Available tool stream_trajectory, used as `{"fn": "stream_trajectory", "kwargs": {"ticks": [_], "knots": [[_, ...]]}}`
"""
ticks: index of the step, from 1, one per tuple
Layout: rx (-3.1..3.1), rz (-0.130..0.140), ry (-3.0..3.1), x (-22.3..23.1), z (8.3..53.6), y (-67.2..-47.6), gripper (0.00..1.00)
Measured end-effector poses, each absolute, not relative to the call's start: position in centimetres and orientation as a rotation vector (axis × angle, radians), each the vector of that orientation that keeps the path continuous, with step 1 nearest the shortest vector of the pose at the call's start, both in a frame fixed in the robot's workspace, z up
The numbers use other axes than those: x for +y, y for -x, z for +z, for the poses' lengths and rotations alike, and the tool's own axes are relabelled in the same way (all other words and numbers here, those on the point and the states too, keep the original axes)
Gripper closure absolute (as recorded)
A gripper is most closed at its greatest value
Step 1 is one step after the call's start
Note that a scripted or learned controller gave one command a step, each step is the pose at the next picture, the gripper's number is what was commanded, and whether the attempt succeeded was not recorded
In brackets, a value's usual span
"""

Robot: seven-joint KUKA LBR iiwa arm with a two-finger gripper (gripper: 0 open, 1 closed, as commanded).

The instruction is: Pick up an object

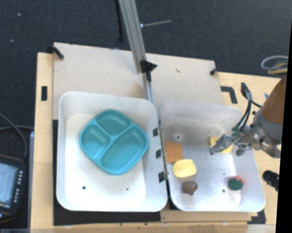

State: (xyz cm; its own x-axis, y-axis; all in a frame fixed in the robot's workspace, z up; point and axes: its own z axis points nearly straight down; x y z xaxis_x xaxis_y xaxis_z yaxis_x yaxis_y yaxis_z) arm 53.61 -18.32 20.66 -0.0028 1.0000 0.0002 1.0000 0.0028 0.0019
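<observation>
Camera view looks down on a pale wooden table [41, 130] carrying two shallow white plastic bins. The left bin [63, 182] holds a teal plastic plate with three compartments [114, 141], lying flat near its middle. The right bin [250, 197] holds the small things: a flat orange-brown square piece [173, 152] near its left wall, a pale yellow rounded block [184, 168] just below that and touching or nearly touching it, a small dark brown lump [189, 187] just beside the yellow block's lower edge, a small green and red round piece [236, 183] well apart towards the right wall, and a yellow piece [216, 142] in the upper middle of the bin.

The arm comes in from the right, and its tool [226, 145] hangs low over that upper yellow piece, partly covering it. Whether the tool is apart, together or clamped on the piece I cannot tell; the grey metal parts blur into one another there.

The yellow piece under the tool looks like the likely target (little of it is visible, so its shape stays uncertain). I judge it light and probably soft or foam-like, as the other small things appear, so a grip should take it across its narrowest sides, low down near the bin floor. The floor looks smooth, so a glancing touch could slide the piece away.
</observation>
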Motion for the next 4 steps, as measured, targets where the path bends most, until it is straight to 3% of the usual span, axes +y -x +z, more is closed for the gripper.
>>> {"fn": "stream_trajectory", "kwargs": {"ticks": [1, 3, 4], "knots": [[2.223, 0.003, -2.218, -18.3, 20.7, -53.6, 0.00], [2.223, -0.005, -2.224, -19.0, 10.4, -52.6, 0.00], [2.214, 0.004, -2.223, -19.1, 11.8, -52.8, 1.00]]}}
